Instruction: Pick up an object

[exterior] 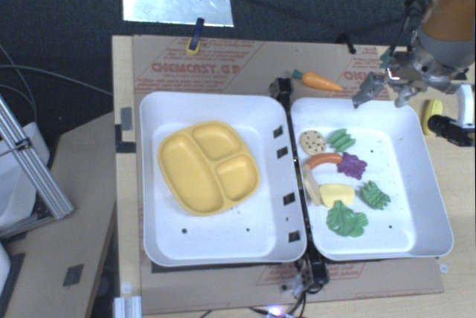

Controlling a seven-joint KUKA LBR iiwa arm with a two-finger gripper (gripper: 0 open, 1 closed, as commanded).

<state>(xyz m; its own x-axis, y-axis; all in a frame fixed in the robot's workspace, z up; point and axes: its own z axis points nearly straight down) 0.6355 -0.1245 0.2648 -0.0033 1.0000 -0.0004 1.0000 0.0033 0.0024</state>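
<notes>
Camera view: gripper (pixel 384 88), fingers apart and holding nothing, is hovering over the right bin's (pixel 416 235) far rim. Toy foods are lying near the bin's left wall; the cheese (pixel 337 194), probably light, stiff and slick, is offering flat sides for pinching.

my arm (pixel 448 8) is a thick rounded column with an orange-tan band, ringed by a darker rim at its top. below the band sits a grey metal wrist collar with a pale bright patch on its face. a thin black cable runs beside it. my grey two-finger gripper (pixel 384 92) ends in short, dull metal prongs.
</notes>
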